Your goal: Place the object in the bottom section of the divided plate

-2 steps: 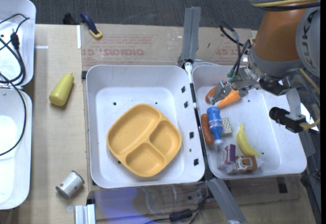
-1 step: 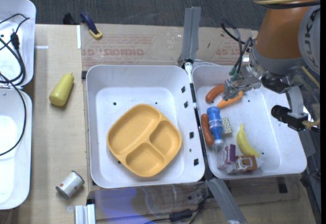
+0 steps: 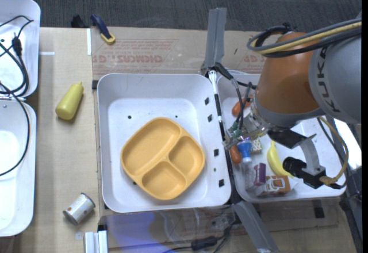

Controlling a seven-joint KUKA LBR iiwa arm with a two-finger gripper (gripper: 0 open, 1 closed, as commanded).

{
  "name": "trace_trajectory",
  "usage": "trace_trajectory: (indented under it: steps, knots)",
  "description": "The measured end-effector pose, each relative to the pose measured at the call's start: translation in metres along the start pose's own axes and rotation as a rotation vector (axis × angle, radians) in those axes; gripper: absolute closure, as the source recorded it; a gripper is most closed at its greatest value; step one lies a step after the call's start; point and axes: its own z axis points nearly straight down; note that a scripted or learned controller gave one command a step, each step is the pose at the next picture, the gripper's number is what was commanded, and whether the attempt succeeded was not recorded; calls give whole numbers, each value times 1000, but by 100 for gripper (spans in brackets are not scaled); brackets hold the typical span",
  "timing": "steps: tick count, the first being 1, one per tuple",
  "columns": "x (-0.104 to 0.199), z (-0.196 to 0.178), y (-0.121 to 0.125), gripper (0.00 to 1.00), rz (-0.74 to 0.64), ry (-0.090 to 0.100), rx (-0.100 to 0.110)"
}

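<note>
While down in the cluttered right bin [image 3: 339,188] among toys, gripper [image 3: 241,134] state impossible to tell. Divided plate [image 3: 163,157] waiting in left bin [image 3: 115,96], sections bare; object unpicked, apparently.

The big grey arm [image 3: 336,82] comes in from the right. Its orange band [image 3: 284,82] hangs over the right bin's left side. The gripper [image 3: 241,131] points down near that bin's left edge.
</note>
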Motion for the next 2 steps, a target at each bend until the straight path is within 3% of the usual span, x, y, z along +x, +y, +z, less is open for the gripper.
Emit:
trace_trajectory:
  steps: [1, 2]
  knots:
    - [82, -13, 27, 100, 113, -2, -3]
    - [131, 28, 97, 100, -65, -2, -1]
